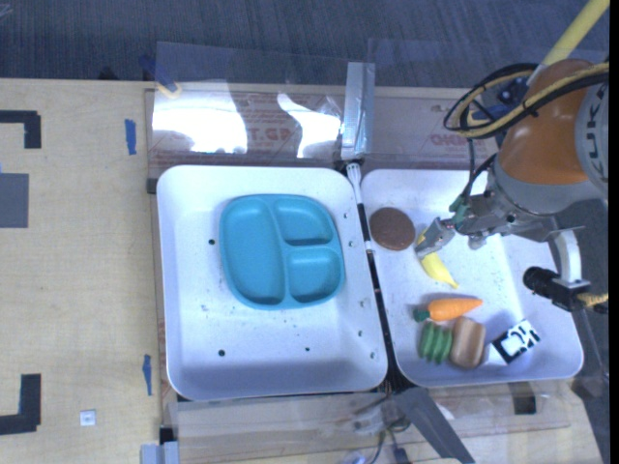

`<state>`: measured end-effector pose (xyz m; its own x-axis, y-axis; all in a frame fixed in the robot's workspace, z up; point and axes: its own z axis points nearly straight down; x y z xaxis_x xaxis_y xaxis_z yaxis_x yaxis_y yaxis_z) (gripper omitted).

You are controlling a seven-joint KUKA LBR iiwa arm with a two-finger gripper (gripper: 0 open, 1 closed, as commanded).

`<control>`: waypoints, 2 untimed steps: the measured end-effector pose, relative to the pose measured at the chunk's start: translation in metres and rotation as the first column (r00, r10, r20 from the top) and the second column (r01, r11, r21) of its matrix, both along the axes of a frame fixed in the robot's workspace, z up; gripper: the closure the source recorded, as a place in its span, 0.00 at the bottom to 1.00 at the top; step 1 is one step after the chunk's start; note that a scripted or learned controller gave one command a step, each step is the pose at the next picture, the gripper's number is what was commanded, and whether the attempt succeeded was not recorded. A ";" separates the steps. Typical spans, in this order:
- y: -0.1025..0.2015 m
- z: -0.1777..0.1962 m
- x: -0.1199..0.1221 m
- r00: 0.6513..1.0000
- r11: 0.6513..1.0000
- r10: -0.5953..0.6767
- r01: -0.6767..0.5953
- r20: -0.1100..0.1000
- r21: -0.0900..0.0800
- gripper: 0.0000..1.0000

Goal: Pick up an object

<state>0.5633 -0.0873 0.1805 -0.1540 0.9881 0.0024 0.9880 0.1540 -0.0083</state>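
The right bin (542, 259) holds several small items. A brown round disc (392, 228) lies at its upper left, and a yellow banana-like piece (440, 271) lies just below and right of it. Lower down are an orange carrot (455, 308), a green vegetable (434, 342), a tan bread-like piece (469, 342) and a black-and-white cube (515, 340). My gripper (432, 238) hangs low over the bin, right at the upper end of the yellow piece and beside the brown disc. Nothing is visibly lifted.
The left bin (184, 288) holds a blue divided plate (282, 249). A ridge (368, 259) separates the two bins. The arm's grey body and orange band (546, 148) cover the right bin's upper right, with cables looping above.
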 end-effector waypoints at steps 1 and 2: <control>-0.012 -0.085 0.020 1.000 1.000 -0.004 0.004 -0.002 0.000 0.00; -0.012 -0.069 0.024 1.000 1.000 -0.005 0.005 0.011 -0.001 1.00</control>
